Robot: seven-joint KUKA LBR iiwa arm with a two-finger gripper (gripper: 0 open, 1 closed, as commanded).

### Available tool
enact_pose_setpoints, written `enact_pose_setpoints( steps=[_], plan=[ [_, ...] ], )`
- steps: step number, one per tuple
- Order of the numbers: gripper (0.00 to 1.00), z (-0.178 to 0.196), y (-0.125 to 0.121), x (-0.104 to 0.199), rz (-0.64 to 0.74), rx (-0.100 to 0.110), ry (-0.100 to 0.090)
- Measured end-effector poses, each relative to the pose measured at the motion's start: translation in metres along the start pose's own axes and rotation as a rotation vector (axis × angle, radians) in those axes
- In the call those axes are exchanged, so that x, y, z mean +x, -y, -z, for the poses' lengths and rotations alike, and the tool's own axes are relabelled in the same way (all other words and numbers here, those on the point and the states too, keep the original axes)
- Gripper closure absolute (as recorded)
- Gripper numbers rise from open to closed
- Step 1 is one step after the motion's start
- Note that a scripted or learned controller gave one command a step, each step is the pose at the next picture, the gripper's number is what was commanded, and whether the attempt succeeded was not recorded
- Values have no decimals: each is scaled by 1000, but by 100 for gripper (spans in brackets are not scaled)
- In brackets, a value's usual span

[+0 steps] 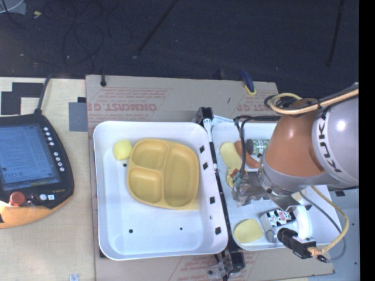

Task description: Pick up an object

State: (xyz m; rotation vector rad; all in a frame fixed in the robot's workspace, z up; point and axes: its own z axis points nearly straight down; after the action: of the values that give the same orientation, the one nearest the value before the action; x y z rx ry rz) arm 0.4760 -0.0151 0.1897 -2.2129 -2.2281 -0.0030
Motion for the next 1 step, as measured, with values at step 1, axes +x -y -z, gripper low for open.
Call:
enact_pose_setpoints(
  steps=[1],
  plan=[
    [0, -3, 1, -3, -6, 4, 1]
  ],
)
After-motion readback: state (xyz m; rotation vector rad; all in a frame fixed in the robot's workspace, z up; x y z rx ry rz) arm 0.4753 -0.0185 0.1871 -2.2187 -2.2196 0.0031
